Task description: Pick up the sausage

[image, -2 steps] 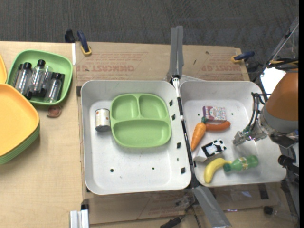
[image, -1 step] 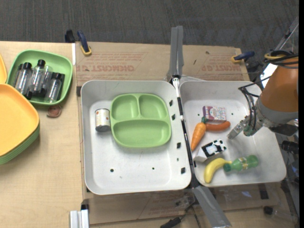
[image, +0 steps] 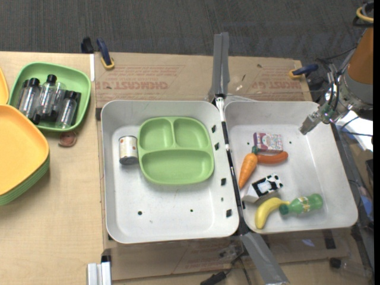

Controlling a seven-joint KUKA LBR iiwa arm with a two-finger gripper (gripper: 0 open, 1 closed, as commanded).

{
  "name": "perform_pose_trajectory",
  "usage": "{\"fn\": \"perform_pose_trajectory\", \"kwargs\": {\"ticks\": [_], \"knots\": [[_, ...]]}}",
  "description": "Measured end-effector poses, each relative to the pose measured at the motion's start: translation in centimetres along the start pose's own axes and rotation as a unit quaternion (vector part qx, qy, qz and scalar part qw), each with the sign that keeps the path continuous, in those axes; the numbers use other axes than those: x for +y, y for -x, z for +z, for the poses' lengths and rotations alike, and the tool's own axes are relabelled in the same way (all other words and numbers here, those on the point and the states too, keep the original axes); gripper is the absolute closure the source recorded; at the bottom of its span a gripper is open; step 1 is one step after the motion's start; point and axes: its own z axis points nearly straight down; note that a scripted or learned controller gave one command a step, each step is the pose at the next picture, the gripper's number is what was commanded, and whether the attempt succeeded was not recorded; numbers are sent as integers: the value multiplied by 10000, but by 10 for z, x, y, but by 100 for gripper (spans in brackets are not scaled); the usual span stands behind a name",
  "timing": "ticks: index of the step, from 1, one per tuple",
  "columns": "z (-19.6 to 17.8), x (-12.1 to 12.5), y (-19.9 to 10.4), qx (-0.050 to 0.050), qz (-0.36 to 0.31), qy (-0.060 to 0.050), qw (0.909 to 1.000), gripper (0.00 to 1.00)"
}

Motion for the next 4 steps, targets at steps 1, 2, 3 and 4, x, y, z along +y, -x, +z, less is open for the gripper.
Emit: {"fn": "perform_pose_trajectory", "kwargs": {"ticks": [1,2,3,4], "knots": [[61,37,-45,8,2634,-23,9647,100],[61,37,-45,7,2635,-24,9647,0],[117,36,-55,-18,2477,37,9688,0],[118,78,-46,-37,2216,51,9751,0]]}}
